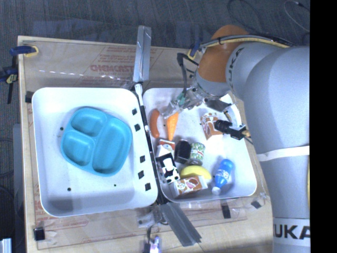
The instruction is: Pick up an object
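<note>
Overhead, the grey arm with its orange band reaches in from the right and bends down over the far part of the right white bin point(247, 186). Its hand point(181, 101) sits low near the bin's upper left, just above the pointed orange carrot point(171, 125), which lies beside a longer orange-red sausage-shaped piece point(154, 123). Whether the hand is clenched or released cannot be told, and nothing is clearly seen between its tips. Further right in that bin lies a small brown-and-white carton point(210, 124). Toward the near side are a black block point(182, 151), a green patterned can point(197, 152), a yellow banana point(195, 171), a blue plastic bottle with a white cap point(222, 175), a black-and-white cow-patterned piece point(168, 167) and a small printed box point(190, 184). The left white bin point(47, 194) holds a light blue divided plate point(97, 140). Both bins rest on the wooden surface point(68, 57).
</note>
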You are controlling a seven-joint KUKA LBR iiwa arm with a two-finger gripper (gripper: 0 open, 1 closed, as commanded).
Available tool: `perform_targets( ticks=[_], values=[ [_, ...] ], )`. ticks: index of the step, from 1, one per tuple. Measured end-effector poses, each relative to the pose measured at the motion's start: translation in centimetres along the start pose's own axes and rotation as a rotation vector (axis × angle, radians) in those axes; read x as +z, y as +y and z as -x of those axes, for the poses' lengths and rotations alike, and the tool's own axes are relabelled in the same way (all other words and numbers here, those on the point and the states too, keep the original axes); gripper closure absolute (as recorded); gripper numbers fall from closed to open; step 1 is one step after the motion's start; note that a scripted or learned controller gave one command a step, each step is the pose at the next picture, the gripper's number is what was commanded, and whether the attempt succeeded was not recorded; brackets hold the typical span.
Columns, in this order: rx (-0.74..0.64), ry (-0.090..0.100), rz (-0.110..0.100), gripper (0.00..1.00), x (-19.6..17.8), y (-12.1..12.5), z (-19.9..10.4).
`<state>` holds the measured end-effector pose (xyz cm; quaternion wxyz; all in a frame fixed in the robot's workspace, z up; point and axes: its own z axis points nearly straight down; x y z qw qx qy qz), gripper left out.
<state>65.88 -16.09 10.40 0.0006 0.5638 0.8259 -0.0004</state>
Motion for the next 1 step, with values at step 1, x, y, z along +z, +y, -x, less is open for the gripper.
perform_targets(
  ticks=[1],
  values=[
    [0.046, 0.001, -0.001, 1.00, -11.08, 0.95, -7.08]
  ],
)
